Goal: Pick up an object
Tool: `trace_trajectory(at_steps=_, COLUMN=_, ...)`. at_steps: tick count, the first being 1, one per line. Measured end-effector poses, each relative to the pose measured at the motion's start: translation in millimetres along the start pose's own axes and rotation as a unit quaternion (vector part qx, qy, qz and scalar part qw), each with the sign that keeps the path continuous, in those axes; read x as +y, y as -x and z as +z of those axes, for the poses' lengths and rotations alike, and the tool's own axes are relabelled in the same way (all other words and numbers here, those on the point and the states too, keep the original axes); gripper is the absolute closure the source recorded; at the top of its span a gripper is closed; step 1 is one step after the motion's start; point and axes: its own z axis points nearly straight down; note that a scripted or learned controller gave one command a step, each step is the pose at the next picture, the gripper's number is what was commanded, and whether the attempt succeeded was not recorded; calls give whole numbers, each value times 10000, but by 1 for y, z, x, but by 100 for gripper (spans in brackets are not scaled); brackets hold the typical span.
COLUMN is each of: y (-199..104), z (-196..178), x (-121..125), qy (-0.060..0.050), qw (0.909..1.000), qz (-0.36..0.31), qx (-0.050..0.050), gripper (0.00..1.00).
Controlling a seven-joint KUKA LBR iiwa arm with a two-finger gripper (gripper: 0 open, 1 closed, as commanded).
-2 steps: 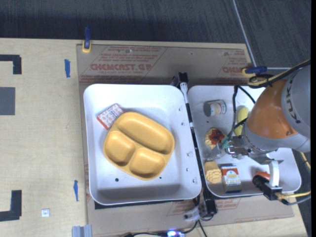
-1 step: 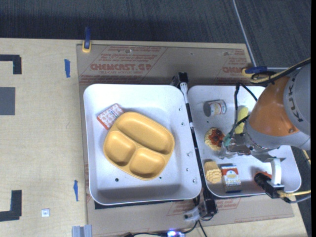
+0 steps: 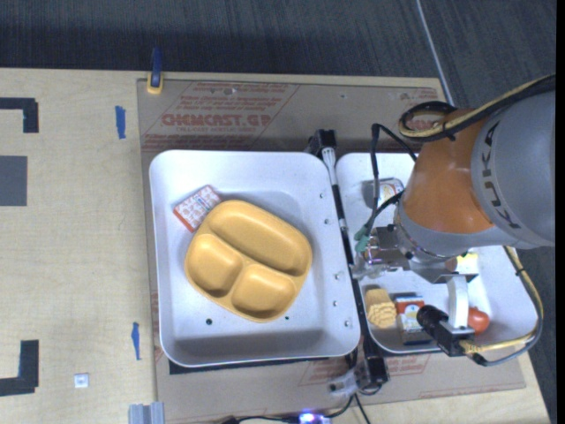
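Note:
My gripper [image 3: 381, 253] hangs low over the left side of the right bin [image 3: 526, 300], mostly hidden under the grey and orange wrist. Just in front of it lie a tan ridged piece [image 3: 380, 308] and a small red and white box [image 3: 409, 315]. A red-orange ball [image 3: 478, 319] rests near the bin's front right. I see nothing held by the gripper. In the left bin [image 3: 168, 237] a yellow three-lobed tray [image 3: 249, 258] lies across the middle, with a red and white packet [image 3: 196, 205] at its upper left.
The divider between the two bins [image 3: 346, 254] runs right beside the gripper. A white object [image 3: 386, 189] sits at the back of the right bin. Cardboard [image 3: 229, 113] lies under both bins, and cables trail along the right bin's rim.

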Motion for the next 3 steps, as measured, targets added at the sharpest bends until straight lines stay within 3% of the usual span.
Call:
trace_trajectory(at_steps=1, y=69, z=0, x=-1, qy=-1, qw=10000, qz=7, qx=-11, gripper=100)
trace_trajectory(at_steps=2, y=69, z=0, x=-1, qy=0, qw=10000, qz=7, qx=-8, gripper=0)
trace_trajectory(at_steps=3, y=104, z=88, x=2, qy=37, qw=10000, qz=9, qx=-13, gripper=0)
